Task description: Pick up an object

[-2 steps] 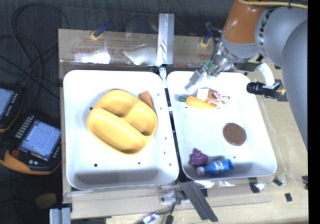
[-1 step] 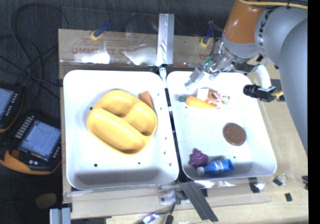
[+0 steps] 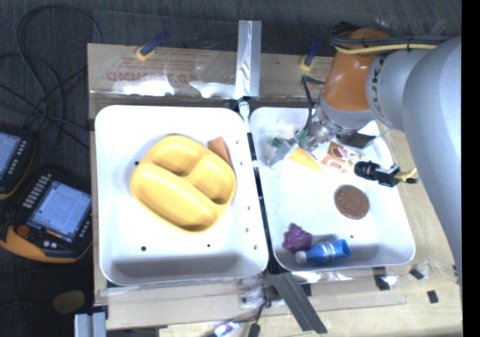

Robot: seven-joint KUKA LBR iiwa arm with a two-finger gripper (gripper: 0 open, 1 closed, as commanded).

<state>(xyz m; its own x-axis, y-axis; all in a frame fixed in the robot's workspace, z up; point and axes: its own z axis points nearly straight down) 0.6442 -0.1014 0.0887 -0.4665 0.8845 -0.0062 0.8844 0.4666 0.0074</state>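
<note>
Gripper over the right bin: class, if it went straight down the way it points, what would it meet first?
Probably the yellow wedge just below the gripper, though depth is unclear from this slanted view.

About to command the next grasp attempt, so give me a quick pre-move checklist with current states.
1. pincer over the right bin: ok.
2. Object between its tips: cannot tell.
3. yellow wedge close to the pincer: ok.
4. brown disc lying apart from other items: ok.
5. blue bottle and purple toy away from the arm: ok.
6. large yellow object inside the left bin: ok.
</note>
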